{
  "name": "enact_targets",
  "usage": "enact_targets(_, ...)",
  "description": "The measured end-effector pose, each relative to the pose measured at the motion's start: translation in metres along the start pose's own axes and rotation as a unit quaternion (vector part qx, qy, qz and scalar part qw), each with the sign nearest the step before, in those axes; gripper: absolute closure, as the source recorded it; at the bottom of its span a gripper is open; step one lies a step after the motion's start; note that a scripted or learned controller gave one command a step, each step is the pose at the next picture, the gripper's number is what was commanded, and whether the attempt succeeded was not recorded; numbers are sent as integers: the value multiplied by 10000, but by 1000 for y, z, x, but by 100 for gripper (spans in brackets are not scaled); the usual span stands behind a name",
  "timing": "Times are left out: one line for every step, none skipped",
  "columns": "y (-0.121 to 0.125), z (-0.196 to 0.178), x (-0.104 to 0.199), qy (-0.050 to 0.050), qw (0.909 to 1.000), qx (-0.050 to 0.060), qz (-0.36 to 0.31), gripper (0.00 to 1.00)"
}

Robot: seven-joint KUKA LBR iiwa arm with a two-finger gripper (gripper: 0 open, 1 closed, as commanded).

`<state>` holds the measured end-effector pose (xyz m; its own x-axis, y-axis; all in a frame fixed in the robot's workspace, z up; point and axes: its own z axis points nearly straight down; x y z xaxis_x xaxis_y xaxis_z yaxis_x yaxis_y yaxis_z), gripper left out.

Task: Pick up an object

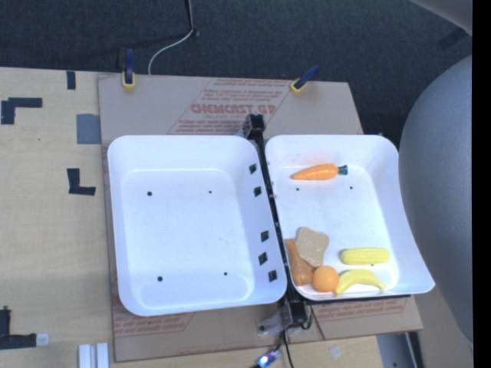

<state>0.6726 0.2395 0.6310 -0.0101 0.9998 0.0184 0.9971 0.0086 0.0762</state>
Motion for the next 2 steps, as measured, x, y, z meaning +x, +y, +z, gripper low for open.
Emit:
enact_targets(2,-9,2,33,9999,-112,1,100)
enact_targets(5,-19,4,72,9997,-243,-1,100)
